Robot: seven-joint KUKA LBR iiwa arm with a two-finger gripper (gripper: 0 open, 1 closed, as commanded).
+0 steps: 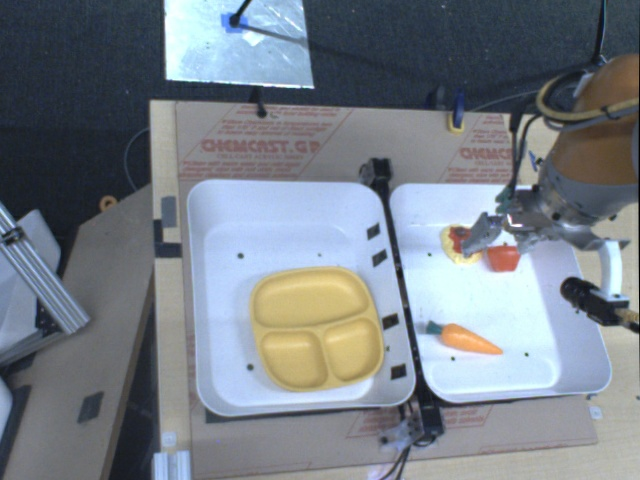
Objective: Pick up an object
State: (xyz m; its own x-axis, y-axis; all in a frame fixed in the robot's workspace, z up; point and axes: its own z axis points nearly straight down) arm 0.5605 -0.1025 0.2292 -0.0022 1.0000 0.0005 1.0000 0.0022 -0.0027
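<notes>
- Camera view: from above the bench I see two shallow white bins side by side, the left bin (215,268) and the right bin (560,368), sitting on a brown board printed with red lettering.
- In the left bin lies a yellow divided tray (315,326), with one long compartment at the far side and two smaller ones nearer the camera. It sits toward the near half of that bin.
- In the right bin an orange toy carrot (468,339) lies on its side, green stub pointing left, in the near-left part of the floor.
- Further back in the same bin is a small red block (503,259), and just to its left a little yellow-and-red piece (459,245), near the bin's far-left area.
- The arm (595,148), grey with its orange band, reaches in from the right and hangs over the far part of the right bin.
- The gripper (490,230) is low over the small yellow-and-red piece and the red block, its dark finger slanting down toward them. Whether the claw is wide, narrow or closed on anything I cannot tell from here; the tips blur into the objects.
- Well apart from the bins, a shiny silver sheet (238,28) lies on the dark floor at the far side.
</notes>
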